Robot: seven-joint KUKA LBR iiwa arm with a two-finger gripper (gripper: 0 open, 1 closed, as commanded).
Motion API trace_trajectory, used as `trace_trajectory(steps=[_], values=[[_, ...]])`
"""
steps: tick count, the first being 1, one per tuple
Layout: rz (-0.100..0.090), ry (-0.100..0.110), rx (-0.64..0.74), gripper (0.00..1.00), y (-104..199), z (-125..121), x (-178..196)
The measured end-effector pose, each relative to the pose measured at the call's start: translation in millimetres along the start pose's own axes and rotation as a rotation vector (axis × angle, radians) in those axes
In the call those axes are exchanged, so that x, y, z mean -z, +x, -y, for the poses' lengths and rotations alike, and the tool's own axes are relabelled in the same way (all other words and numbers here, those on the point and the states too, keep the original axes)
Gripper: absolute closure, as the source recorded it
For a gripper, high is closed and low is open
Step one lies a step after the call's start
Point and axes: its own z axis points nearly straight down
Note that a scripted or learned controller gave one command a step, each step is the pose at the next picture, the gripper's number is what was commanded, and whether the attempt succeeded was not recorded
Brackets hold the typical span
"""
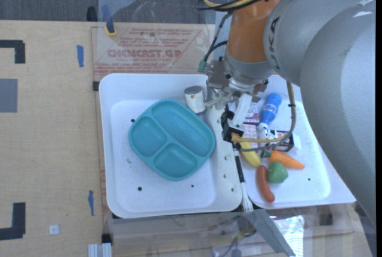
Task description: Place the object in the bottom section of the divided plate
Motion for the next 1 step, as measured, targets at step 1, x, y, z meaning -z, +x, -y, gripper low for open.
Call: trace_trajectory(steps=[1], values=[[-0.001,0.001,-0.095,1.0,6.1,12.8,18.4]])
